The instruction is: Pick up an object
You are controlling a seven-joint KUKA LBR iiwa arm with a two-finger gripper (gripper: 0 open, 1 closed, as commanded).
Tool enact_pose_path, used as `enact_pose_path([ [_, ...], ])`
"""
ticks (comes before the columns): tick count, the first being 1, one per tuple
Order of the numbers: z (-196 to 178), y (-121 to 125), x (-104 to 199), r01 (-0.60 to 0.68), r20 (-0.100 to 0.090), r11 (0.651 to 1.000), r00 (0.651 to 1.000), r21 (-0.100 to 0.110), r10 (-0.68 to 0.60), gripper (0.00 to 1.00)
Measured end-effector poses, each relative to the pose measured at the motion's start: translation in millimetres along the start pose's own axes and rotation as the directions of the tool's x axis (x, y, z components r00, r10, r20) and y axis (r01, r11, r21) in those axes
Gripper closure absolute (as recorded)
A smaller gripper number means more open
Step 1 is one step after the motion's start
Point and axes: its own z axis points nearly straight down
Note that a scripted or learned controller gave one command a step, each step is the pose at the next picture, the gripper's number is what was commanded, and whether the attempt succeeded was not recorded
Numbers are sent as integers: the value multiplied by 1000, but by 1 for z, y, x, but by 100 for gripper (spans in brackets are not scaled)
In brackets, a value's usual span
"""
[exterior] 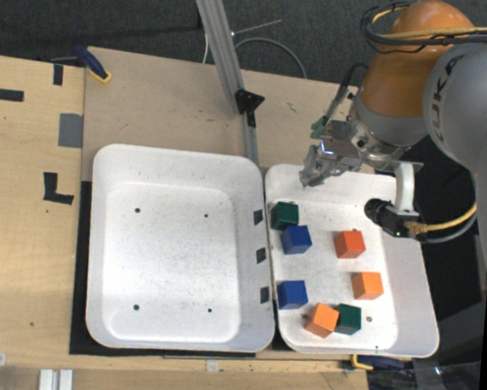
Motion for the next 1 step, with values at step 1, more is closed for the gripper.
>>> enact_pose_path([
  [1, 12, 14, 52, 0, 1, 1000, 1000, -1, 0, 100],
])
